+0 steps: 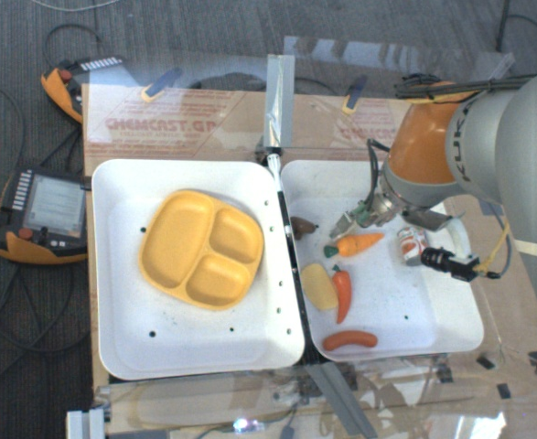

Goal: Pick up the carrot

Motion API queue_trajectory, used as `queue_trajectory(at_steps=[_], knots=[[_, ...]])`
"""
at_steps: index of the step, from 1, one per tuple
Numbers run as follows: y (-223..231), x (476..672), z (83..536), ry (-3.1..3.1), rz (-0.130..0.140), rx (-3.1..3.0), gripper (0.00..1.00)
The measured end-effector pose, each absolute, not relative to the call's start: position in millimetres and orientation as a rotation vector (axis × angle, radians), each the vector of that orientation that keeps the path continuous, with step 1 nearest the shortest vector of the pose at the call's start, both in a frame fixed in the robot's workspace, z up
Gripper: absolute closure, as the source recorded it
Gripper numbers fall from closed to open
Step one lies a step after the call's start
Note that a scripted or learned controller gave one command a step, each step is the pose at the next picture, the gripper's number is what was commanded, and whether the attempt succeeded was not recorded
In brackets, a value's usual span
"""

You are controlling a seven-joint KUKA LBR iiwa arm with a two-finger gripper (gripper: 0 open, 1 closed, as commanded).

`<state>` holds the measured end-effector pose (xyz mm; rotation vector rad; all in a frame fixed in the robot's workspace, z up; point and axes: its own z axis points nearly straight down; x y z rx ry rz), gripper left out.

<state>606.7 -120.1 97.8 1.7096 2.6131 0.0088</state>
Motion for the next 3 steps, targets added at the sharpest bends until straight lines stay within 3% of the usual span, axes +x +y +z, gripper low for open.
queue_trajectory(at_steps=[1,2,3], knots=[[-56.2,595.4,181.4,2.507,-0.002,1.896,1.00],[-102.7,538.1,167.0,2.160,-0.006,2.286,1.00],[-98.3,525.7,90.0,1.879,0.011,2.509,1.00]])
